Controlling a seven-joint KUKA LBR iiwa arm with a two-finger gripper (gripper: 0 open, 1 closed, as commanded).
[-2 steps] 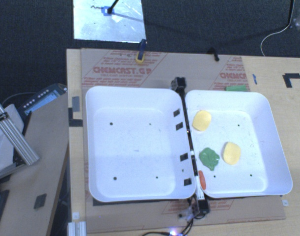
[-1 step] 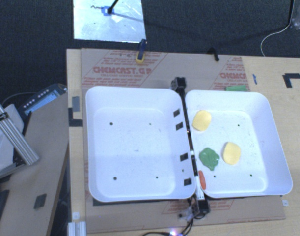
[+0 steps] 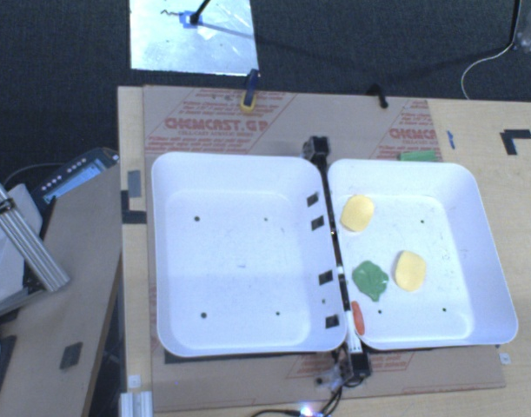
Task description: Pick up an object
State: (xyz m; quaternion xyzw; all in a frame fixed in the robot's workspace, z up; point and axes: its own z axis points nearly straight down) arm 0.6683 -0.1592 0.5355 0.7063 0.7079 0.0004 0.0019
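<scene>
The right bin (image 3: 482, 224) holds several small objects. A yellow rounded piece (image 3: 357, 213) lies near its upper left. A second yellow piece (image 3: 410, 270) lies lower, toward the middle. Just left of it sits a green crumpled piece (image 3: 370, 280). A small orange-red piece (image 3: 358, 317) rests at the bin's lower left corner, against the wall.
The left bin (image 3: 239, 176) stands beside the right one, joined by a black clip strip (image 3: 333, 259). Both sit on a cardboard sheet (image 3: 213, 124). A silver plate (image 3: 193, 23) lies beyond the bench. A metal rail (image 3: 22, 237) stands at the left.
</scene>
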